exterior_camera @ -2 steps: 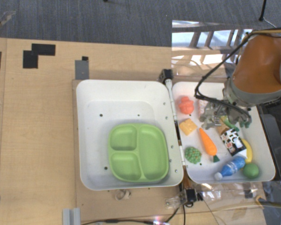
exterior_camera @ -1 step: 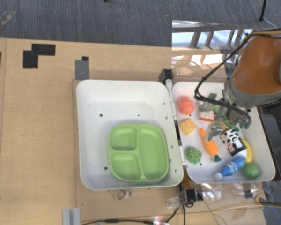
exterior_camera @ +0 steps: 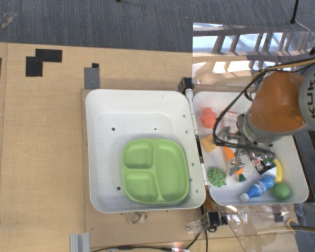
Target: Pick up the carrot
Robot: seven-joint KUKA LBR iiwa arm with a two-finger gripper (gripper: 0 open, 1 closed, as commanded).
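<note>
**Camera view: arm low over the crowded right bin**

Two white bins sit side by side on the wooden bench. The left bin point(exterior_camera: 102, 140) holds one thing — a green divided plate point(exterior_camera: 155, 170) with three compartments, lying toward its near side.

The right bin point(exterior_camera: 299, 167) is crowded. A red-orange toy point(exterior_camera: 208, 117) lies near its far left corner, a yellow wedge point(exterior_camera: 208, 145) just beside the left wall, and a green bumpy ball point(exterior_camera: 217, 176) nearer the front. Along the front edge rest a blue bottle point(exterior_camera: 259, 187) and a green round fruit point(exterior_camera: 281, 191), with a yellow banana point(exterior_camera: 277, 169) just behind them.

The gripper point(exterior_camera: 240, 164) (hanging under the orange-banded wrist) is down among these things. The carrot point(exterior_camera: 229, 153) shows as a small orange piece touching or just beside the gripper's left side — whether the fingers are open or closed on it cannot be told from here.
</note>
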